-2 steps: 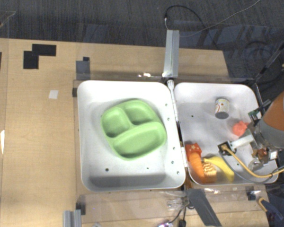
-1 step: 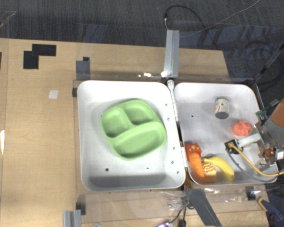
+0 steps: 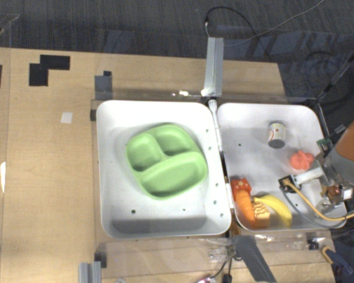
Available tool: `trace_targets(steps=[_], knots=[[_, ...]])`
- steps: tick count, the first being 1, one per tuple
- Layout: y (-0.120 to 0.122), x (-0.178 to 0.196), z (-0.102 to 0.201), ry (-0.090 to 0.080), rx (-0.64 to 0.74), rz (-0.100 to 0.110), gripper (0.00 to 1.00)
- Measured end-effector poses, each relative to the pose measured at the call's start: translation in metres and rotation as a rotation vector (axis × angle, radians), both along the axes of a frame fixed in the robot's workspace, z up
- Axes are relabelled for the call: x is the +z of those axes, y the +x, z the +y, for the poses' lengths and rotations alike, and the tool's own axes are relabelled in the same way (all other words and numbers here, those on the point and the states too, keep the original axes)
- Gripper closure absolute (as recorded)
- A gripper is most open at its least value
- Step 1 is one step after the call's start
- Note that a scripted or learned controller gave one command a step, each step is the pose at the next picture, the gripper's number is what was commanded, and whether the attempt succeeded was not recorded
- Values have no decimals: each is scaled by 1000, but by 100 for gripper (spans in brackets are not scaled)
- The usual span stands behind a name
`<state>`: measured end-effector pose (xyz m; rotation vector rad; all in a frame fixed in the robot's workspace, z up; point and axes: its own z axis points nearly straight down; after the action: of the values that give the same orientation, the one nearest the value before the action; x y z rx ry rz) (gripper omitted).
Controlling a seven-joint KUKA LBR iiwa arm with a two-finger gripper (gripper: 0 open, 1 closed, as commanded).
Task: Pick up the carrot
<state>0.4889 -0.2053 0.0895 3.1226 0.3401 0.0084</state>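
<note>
Low at the right bin's (image 3: 307,112) near-right corner, the grey arm's end effector (image 3: 330,196) has an unclear grip; one orange carrot (image 3: 245,207) lies apart, left.

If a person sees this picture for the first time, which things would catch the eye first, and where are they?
The bright green divided plastic plate stands out first, lying tilted in the left shallow white bin. Next comes the colourful cluster in the near left corner of the right white bin: an orange carrot beside a yellow banana, with a small red piece just behind.
</note>
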Motion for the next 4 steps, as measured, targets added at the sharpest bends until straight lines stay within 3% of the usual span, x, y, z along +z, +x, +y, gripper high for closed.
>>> trace_targets(steps=[1, 2, 3, 4], knots=[[-1, 7, 0, 2, -8, 4, 0], [0, 17, 2, 3, 4, 4, 100], [0, 127, 0, -2, 288, 1, 100], [0, 181, 0, -3, 359, 2, 100]])
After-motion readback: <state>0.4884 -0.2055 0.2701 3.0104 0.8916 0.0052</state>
